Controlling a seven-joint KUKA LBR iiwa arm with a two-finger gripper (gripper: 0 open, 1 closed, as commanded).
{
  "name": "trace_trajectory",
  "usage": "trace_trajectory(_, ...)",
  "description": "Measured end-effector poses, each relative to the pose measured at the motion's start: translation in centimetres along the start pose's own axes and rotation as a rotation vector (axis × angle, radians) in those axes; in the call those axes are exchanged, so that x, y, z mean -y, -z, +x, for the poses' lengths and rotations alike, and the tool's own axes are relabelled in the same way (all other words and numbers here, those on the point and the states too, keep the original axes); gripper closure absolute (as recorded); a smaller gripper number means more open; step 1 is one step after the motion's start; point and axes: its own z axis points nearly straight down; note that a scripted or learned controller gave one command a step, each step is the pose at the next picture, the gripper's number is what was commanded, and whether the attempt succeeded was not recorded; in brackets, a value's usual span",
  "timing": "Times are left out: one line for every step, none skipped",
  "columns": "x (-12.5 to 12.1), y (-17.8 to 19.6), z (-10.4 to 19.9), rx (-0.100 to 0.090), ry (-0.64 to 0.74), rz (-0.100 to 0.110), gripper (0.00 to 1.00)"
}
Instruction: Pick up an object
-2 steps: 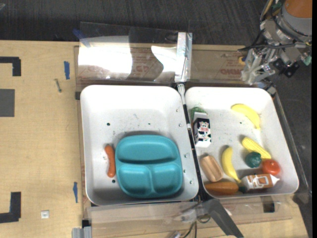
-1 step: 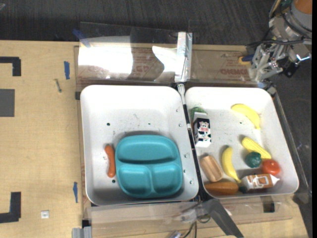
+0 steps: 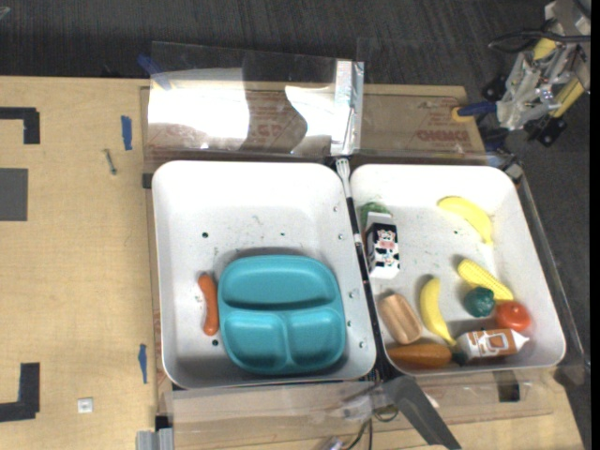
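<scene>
Teal divided tray (image 3: 279,324) sits in left bin (image 3: 187,195) w/ an orange carrot (image 3: 209,304) touching its left edge. Right bin (image 3: 525,242) holds three bananas (image 3: 468,216), a cow-print carton (image 3: 382,247), tomato (image 3: 514,316), juice box (image 3: 491,343) & bread roll (image 3: 401,318).

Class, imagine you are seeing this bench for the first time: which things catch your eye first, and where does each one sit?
The big teal divided tray stands out first, filling the near half of the left bin, with an orange carrot-like toy lying along its left side. Next come the bright yellow bananas in the right bin, scattered among small toy foods crowded toward its near edge.
</scene>
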Motion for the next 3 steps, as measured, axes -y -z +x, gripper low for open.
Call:
trace_trajectory(2.5, -7.6, 0.6, -0.016, 0.040, -0.007, 1.00)
trace_trajectory(2.5, -9.7, 0.5, -0.010, 0.128, -0.005, 1.00)
trace_trajectory(4.3, -4.7, 0.7, -0.002, 0.055, 0.000, 1.00)
